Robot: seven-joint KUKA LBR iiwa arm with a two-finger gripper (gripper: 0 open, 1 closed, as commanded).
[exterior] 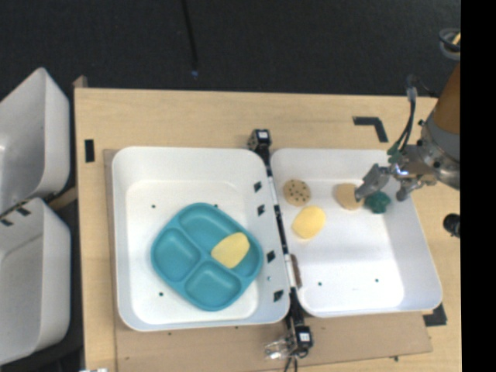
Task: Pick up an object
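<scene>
Dark floor surrounds a pale wooden bench (194, 118) bearing two white bins; over the right bin (364, 277) the gripper (370, 192) (fingers spread) straddles a tan disc (346, 196), a green lump (378, 202) alongside

Small dark-green lump (378, 202) lying in right bin, near its far right side, touching a tan disc (347, 196).

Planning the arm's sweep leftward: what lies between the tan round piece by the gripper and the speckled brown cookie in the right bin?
In the camera view, bare white bin floor separates the tan round piece from the speckled brown cookie.
</scene>
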